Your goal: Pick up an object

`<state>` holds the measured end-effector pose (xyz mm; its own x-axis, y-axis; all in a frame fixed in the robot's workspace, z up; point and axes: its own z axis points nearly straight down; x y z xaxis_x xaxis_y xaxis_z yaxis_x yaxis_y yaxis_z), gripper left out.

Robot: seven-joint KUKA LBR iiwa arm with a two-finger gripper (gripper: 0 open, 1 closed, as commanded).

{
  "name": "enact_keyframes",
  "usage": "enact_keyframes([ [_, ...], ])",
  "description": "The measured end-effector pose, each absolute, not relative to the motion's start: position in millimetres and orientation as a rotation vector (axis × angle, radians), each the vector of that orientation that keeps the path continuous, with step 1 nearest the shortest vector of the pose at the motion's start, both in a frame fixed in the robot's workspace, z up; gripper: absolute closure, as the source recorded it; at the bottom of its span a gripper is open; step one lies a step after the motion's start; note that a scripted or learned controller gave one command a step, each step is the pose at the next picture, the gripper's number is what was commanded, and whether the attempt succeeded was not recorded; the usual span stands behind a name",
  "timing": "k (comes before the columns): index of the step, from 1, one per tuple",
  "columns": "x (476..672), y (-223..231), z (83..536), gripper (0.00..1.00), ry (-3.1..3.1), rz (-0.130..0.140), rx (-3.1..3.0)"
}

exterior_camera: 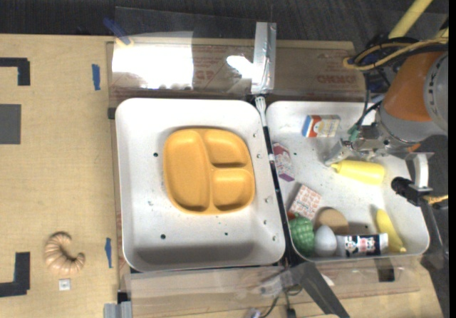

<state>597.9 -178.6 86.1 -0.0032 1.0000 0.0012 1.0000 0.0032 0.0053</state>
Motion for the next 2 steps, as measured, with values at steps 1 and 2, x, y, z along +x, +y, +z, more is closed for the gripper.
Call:
enact_keyframes([
  [1,611.8,-187.1,98.8,0.0,2.507,0.0,1.892],
  [2,569.4,-202.4,86.5,0.0,2.436,0.007,1.98],
])
